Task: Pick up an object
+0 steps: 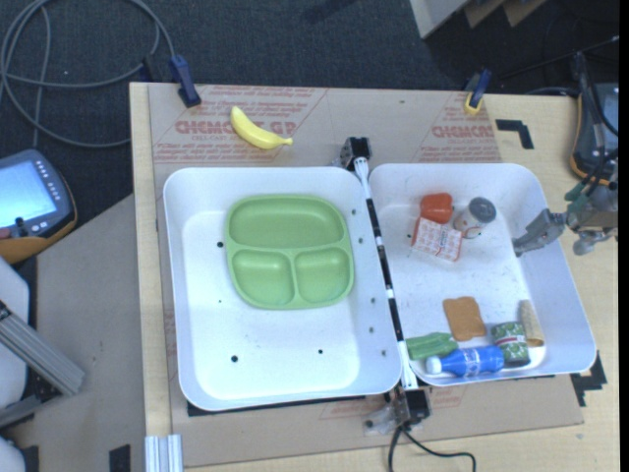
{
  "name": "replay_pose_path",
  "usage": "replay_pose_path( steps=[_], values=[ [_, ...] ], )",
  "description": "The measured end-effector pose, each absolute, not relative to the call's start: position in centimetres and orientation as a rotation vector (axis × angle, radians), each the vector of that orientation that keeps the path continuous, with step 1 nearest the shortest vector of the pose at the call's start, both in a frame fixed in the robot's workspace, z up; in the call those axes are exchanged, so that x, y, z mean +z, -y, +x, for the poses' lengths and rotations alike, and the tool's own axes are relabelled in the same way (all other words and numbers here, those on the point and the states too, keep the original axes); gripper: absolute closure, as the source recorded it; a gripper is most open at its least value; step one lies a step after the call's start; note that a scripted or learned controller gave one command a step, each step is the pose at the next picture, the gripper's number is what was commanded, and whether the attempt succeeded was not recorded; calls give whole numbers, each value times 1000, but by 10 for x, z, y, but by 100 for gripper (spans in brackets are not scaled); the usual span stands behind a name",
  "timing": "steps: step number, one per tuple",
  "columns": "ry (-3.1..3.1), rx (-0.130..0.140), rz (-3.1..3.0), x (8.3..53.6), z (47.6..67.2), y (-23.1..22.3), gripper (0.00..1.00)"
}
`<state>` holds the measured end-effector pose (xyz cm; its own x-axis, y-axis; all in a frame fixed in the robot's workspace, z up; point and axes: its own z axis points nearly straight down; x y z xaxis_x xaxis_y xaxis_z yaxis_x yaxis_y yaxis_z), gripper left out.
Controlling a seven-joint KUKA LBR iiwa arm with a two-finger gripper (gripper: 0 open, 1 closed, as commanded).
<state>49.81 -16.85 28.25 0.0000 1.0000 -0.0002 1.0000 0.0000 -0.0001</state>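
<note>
The right bin [550,293] holds several small objects. At its back lie a red block [436,206], a white and red packet [435,241] and a grey round piece [481,211]. At its front lie a tan sponge [463,317], a green item [430,344], a blue bottle [470,363], a small green box [509,340] and a tan stick [532,323]. My gripper [558,238] hangs over the bin's right rim, open, with nothing between its fingers. It is well to the right of the grey piece.
A green divided plate [290,249] lies in the left bin [197,313]. A yellow banana [257,129] rests on the cardboard behind that bin. Blue clamps [183,79] hold the board's back edge. A tablet [29,195] sits off the bench at left.
</note>
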Motion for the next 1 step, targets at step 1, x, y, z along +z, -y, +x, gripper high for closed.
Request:
replay_pose_path(
  steps=[1],
  values=[
    [-2222, -1, 2224, 165, 479, 146, 0]
  ],
)
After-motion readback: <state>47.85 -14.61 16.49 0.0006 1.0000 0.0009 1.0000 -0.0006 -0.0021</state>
